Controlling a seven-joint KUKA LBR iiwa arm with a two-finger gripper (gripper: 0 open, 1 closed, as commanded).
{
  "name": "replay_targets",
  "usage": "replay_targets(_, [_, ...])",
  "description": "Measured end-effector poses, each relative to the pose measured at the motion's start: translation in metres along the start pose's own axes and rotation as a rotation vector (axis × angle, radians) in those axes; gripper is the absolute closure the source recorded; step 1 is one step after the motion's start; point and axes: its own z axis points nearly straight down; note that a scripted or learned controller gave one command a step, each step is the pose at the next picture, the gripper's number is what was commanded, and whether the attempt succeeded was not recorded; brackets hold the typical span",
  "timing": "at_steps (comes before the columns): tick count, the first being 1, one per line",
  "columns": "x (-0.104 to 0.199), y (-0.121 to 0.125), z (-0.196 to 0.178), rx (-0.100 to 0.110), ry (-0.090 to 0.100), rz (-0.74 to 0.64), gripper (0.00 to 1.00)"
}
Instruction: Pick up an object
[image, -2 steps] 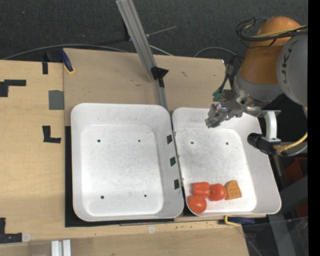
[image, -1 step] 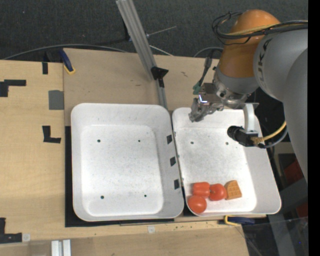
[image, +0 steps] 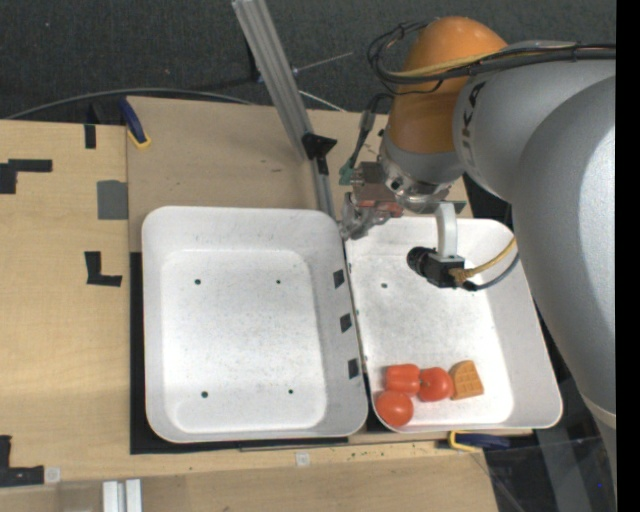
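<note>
I am looking down at a slant on a wooden bench (image: 230, 170) with two shallow white bins side by side. The left bin (image: 160, 300) takes up the middle of the frame. The right bin (image: 500, 400) sits against it, their rims touching along a seam just right of center.

The things I could pick lie in the lower part of the right bin, close to its bottom edge: three red tomato-like pieces (image: 412, 390) clustered and touching, and an orange waffle-textured piece (image: 466, 379) touching the cluster's right side.

The arm (image: 540, 110) fills the upper right of the frame, with its orange band (image: 440, 70) at top center. The gripper (image: 362, 215) is at the top of the seam between the bins, near the right bin's upper left corner, well apart from the objects. I cannot tell how its fingers stand.

What could go wrong, as I judge it: the gripper is just beside the bin rims, so a straight drop here could strike them. The pieces touch one another and sit near the bottom wall, so a grasp could nudge neighbors aside or pinch against the wall and slip. A black fitting with a yellow cable (image: 440, 267) hangs over the middle of the right bin and might snag.

Open room: the right bin's floor between gripper and objects looks bare.
</note>
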Motion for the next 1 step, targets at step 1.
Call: replay_targets(1, [0.0517,0.0202,-0.0067,-0.002,0.001,-0.001,1.0])
